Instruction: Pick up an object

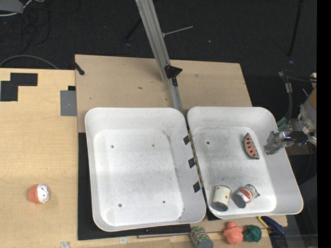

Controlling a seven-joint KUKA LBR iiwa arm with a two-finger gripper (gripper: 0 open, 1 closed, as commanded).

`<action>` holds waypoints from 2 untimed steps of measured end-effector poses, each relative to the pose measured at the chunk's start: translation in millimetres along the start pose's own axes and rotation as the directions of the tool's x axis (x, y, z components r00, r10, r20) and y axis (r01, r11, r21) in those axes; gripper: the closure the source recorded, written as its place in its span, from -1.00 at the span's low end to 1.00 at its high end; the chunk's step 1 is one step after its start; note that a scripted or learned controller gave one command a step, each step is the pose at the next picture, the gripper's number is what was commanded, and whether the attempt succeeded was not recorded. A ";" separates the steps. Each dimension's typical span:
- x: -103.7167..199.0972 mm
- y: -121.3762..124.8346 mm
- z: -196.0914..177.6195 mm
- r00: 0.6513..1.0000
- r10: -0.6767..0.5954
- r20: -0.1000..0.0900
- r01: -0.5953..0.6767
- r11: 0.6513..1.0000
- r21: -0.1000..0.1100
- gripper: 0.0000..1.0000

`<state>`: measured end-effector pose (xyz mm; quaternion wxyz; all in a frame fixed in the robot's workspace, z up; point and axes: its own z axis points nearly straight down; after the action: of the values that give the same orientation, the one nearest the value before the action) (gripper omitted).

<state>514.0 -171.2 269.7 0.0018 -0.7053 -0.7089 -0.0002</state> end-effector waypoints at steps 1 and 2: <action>46.9 15.7 5.6 1.000 0.000 0.000 0.000 1.000 0.002 1.00; 97.6 22.0 23.2 1.000 0.001 0.000 -0.001 1.000 0.002 1.00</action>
<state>535.5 -73.4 246.7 0.0026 -0.7057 -0.7085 0.0006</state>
